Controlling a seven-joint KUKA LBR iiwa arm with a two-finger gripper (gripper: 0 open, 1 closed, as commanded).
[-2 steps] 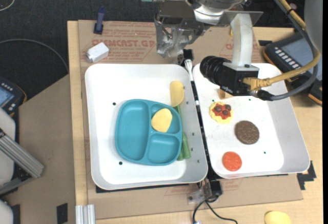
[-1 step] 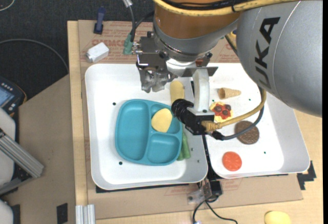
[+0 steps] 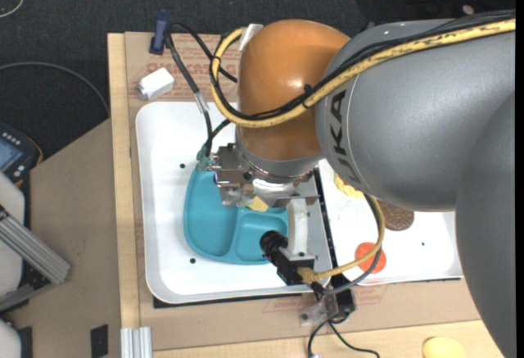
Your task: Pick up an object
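A light-blue plastic dish (image 3: 214,224) with two hollows lies in the left bin (image 3: 160,184), toward its near right side. The arm's orange wrist band (image 3: 282,82) hangs right over it, and the gripper (image 3: 246,194) reaches down at the dish's upper right edge. A small pale yellow piece (image 3: 259,205) shows just below the gripper mount, against the dish. The wrist hides the fingers.
The right bin (image 3: 426,254) holds an orange round thing (image 3: 370,255), a brown disc (image 3: 399,219) and a yellow-white item (image 3: 348,187), partly under the arm. A white block (image 3: 155,83) and a blue clip (image 3: 159,32) rest on the bench's far left. Cables loop around the wrist.
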